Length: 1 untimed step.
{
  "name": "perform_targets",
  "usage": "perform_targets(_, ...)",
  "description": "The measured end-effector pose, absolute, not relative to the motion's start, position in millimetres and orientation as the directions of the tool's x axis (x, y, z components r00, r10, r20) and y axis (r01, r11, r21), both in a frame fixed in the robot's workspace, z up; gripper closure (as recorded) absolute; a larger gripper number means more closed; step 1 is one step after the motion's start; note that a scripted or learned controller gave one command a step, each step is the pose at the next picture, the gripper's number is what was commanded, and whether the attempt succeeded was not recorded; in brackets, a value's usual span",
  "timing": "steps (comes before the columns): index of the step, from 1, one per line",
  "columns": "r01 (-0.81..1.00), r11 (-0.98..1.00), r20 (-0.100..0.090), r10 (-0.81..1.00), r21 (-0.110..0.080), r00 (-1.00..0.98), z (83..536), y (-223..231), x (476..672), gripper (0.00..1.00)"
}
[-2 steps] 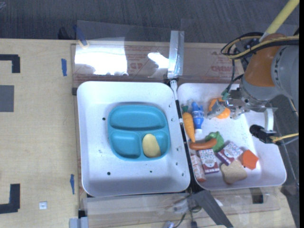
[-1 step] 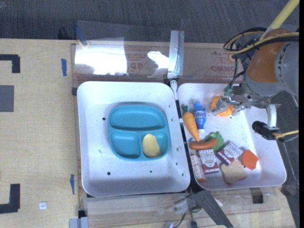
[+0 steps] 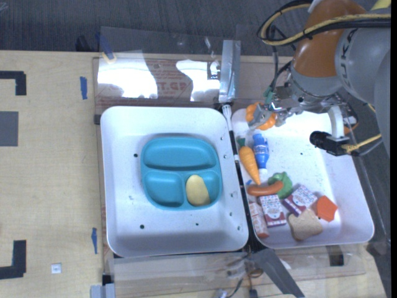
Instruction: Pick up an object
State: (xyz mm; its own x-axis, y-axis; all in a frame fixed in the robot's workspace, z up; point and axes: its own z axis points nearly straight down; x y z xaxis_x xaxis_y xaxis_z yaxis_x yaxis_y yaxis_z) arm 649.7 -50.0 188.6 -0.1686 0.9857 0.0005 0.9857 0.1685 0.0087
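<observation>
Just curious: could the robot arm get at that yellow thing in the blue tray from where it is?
Probably yes. The yellow thing lies alone and uncovered in the blue tray; the gripper is over the other bin.

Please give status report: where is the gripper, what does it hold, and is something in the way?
Gripper at far corner of right white bin, shut on small orange toy. Orange carrot, blue bottle lie just below it. Nothing blocking.

Grey arm [image 3: 366, 61] with a rounded orange band [image 3: 322, 48] above the wrist — yellow and black cables [image 3: 282, 20] loop around it. A black cylindrical fitting [image 3: 327, 143] juts out — the tool [image 3: 273, 112] is metallic.
</observation>
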Motion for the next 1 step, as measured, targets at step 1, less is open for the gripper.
perform_targets(1,0.988,-0.153,-0.001,0.988,0.003,0.153,220.6,-104.4,667.2,1.0)
